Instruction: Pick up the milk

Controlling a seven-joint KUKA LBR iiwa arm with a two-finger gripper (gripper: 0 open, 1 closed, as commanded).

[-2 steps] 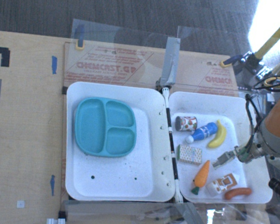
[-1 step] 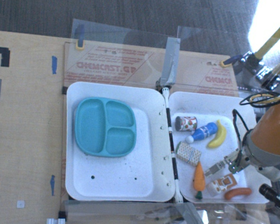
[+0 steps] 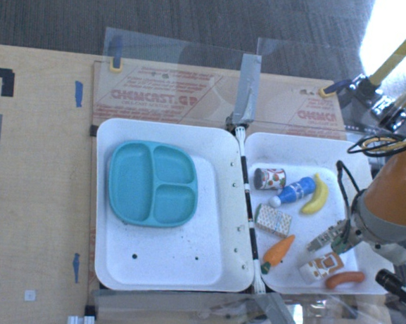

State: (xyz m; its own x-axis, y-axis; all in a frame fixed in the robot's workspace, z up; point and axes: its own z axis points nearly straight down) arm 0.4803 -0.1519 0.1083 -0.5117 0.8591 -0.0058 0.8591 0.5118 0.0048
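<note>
Jaws unreadable from above, gripper [image 3: 333, 238] poised just over the milk [image 3: 323, 266].

Whether they are parted or closed I cannot tell (the metal blurs against the white floor), and nothing is visibly caught between them, so the small carton counts as not yet lifted. It lies on its side near the front edge of the right bin [image 3: 310, 149], with a sausage [image 3: 345, 278] just beside it and a carrot [image 3: 278, 252] near its other side. That crowding probably explains the steep approach from the right. The banana [image 3: 317, 194], blue bottle [image 3: 294, 192] and can [image 3: 270, 178] sit well apart at the back, out of the way.
</note>
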